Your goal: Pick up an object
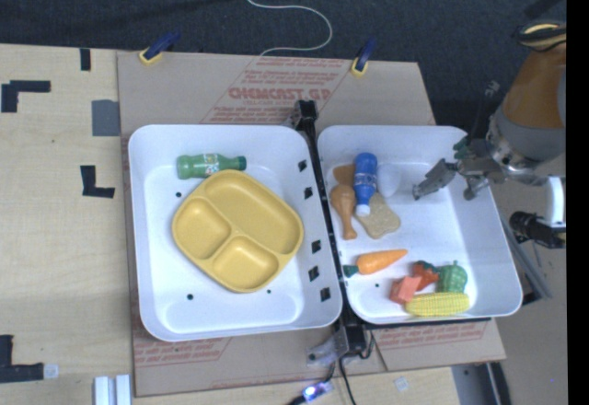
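My gripper (451, 185) hangs over the upper right part of the right bin (479, 237), fingers spread apart and nothing between them. To its left in that bin lie a blue bottle (365, 178), a tan drumstick (343, 203) and a slice of bread (378, 218). Lower down are an orange carrot (381, 260), a red piece (413, 283), a green pepper (452, 278) and a yellow corn cob (438, 305). The left bin (152, 237) holds a yellow divided plate (237, 230) and a green bottle (211, 165).
The two bins sit on a cardboard sheet (276, 90) clipped at its back edge. A thin white cable (285, 12) loops on the dark floor behind. The arm's grey and orange body (534, 109) stands at the right bin's far right edge.
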You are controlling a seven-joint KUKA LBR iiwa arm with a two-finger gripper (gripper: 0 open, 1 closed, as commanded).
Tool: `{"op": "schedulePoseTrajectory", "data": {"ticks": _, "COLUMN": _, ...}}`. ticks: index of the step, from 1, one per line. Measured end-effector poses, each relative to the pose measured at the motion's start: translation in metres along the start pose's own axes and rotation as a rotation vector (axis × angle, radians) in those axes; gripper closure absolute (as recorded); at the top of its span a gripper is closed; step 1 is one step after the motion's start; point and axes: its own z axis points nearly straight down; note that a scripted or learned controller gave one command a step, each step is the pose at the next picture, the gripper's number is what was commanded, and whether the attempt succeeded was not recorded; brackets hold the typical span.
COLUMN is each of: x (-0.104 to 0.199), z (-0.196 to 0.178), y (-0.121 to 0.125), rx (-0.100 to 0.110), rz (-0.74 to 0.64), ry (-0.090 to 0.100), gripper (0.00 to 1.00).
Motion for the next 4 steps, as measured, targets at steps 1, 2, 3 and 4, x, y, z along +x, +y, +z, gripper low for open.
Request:
{"op": "schedulePoseTrajectory", "data": {"ticks": 1, "x": 0.000, "z": -0.006, "y": 0.003, "rx": -0.011, "rz": -0.003, "ry": -0.002, "gripper": 0.00}}
{"op": "schedulePoseTrajectory", "data": {"ticks": 2, "x": -0.002, "z": 0.045, "y": 0.009, "rx": -0.006, "rz": -0.004, "ry": -0.002, "gripper": 0.00}}
{"op": "schedulePoseTrajectory", "data": {"ticks": 3, "x": -0.002, "z": 0.098, "y": 0.010, "rx": -0.013, "rz": -0.003, "ry": -0.004, "gripper": 0.00}}
{"op": "schedulePoseTrajectory", "data": {"ticks": 4, "x": -0.001, "z": 0.088, "y": 0.012, "rx": -0.016, "rz": -0.006, "ry": -0.004, "gripper": 1.00}}
